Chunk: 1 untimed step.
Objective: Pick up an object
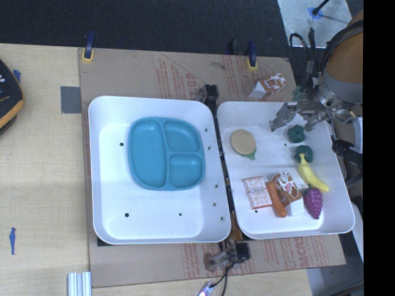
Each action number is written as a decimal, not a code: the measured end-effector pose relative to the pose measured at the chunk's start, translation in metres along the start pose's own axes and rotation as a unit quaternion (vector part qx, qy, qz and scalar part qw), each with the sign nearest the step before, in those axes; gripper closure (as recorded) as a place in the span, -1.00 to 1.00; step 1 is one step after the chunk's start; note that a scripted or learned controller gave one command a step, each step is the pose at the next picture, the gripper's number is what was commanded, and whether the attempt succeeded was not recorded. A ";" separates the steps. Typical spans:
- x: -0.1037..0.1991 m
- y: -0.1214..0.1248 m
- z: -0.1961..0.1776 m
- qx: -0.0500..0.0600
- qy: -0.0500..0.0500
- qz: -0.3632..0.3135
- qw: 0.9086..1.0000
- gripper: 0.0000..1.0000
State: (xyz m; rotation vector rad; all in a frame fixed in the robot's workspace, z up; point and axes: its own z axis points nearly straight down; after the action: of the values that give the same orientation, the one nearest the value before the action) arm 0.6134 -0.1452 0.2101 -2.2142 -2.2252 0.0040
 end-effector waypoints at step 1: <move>-0.052 -0.051 0.027 0.000 -0.001 0.000 1.000 -1.00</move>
State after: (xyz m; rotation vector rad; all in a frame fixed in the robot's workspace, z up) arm 0.5625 -0.1975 0.1832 -2.2150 -2.2256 0.0069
